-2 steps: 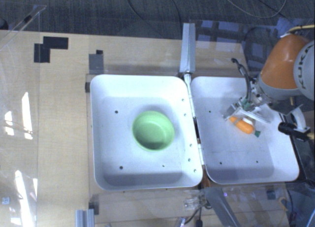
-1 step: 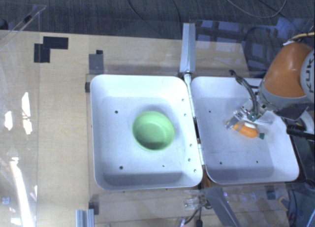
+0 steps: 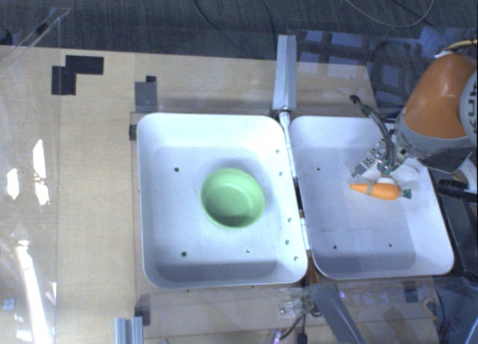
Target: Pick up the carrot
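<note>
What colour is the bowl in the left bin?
Light green bowl, seen in the camera view.

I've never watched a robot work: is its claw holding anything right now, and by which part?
Nothing that I can see. The gripper hovers just above the carrot, which lies flat in the right bin.

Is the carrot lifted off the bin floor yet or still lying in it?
Still lying down. The carrot rests flat on the floor of the right bin, tip pointing toward the left bin, with the tool just above it.
</note>
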Controlling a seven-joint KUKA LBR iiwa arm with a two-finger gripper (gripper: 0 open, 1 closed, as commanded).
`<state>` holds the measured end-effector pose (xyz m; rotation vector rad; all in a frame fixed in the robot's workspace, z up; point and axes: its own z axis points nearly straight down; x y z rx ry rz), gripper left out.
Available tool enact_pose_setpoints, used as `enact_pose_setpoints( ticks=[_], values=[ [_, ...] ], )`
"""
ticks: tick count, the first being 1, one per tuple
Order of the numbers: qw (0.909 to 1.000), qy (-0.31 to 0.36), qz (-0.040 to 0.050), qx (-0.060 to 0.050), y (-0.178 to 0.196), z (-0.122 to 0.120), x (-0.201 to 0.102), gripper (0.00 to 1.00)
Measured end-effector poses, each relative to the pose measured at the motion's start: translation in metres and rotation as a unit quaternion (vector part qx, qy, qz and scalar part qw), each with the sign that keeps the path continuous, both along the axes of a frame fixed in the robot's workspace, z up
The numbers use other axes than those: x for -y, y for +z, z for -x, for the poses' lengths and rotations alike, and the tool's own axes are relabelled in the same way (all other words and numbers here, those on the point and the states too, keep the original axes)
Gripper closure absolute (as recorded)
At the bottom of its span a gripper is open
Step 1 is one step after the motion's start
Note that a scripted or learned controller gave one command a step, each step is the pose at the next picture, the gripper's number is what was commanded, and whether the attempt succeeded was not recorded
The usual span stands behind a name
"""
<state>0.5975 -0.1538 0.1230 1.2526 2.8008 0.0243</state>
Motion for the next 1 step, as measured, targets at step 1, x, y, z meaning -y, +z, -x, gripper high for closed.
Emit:
enact_pose_setpoints(
  ticks=[1],
  values=[
    [1.0000, 0.000, -0.0009, -0.004, -0.0041, 0.0024, -0.0002, 0.00]
  ],
)
